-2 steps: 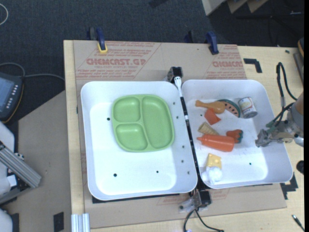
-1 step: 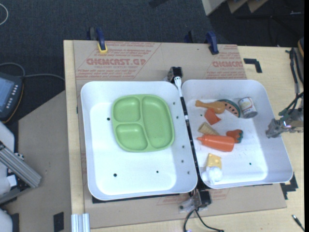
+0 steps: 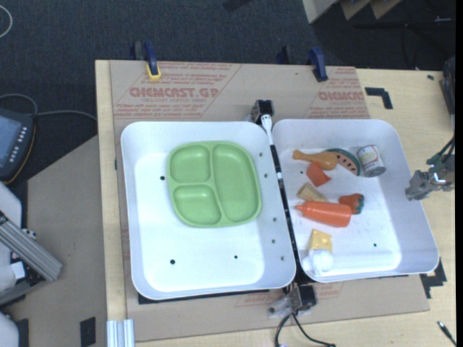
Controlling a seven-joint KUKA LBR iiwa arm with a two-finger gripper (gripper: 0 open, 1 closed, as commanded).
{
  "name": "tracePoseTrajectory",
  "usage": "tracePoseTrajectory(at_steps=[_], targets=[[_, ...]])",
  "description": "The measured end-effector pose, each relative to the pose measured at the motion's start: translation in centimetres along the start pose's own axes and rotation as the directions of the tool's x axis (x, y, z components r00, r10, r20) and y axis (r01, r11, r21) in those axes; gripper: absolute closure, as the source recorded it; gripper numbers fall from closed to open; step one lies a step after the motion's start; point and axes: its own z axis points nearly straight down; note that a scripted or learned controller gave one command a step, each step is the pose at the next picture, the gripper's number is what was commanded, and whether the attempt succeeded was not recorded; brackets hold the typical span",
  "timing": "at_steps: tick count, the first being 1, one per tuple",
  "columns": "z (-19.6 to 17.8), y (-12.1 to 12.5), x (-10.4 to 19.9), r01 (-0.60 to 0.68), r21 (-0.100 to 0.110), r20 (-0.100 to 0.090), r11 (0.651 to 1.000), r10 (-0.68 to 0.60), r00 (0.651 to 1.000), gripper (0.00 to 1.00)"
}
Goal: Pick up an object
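The right white bin holds several toy foods. An orange carrot lies in the middle, with a red pepper at its right end. Behind them are a tan drumstick, a watermelon slice, a small tin can, a red piece and a tan wedge. A yellow piece and a white piece lie near the front left corner. My gripper hovers over the bin's right rim, well right of the pepper, with nothing visibly in it.
The left white bin holds a green divided plate. A black divider runs between the bins. Blue clamps hold the board's far edge. Bare bin floor lies between the toys and my gripper.
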Motion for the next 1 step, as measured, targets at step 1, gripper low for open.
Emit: tracePoseTrajectory(at_steps=[1], targets=[[-0.76, 0.82, 4.99, 0.005, 0.004, -0.004, 1.0, -0.005, 1.0, 1.0]])
